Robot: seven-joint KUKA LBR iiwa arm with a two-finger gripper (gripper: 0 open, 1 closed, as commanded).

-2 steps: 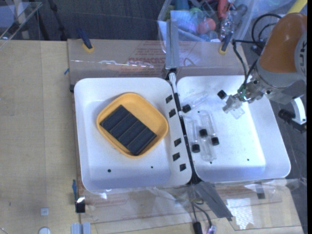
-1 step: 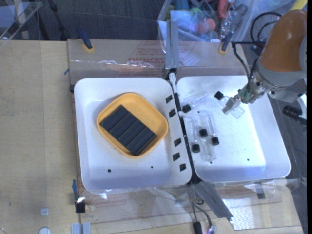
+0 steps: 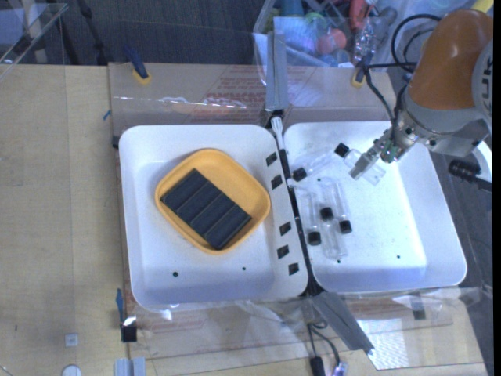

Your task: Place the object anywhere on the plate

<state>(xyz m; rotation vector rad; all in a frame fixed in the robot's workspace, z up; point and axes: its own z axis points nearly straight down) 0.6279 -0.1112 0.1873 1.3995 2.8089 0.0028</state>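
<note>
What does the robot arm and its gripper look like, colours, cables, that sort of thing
The arm is a rounded grey body with a broad orange band above the wrist. Black cables loop beside it toward the wrist. It narrows to a small metallic grey gripper, slim next to the bulky arm. The picture is too coarse to make out any markings.

Left bin (image 3: 141, 210): yellow plate (image 3: 176, 177) near its centre, carrying a dark ribbed slab (image 3: 205, 207). Right bin (image 3: 423, 233): clear piece with black knobs (image 3: 329, 219) lying by its left edge. Gripper (image 3: 362, 168) hovers over the right bin's far half, apart from the clear piece.
</note>
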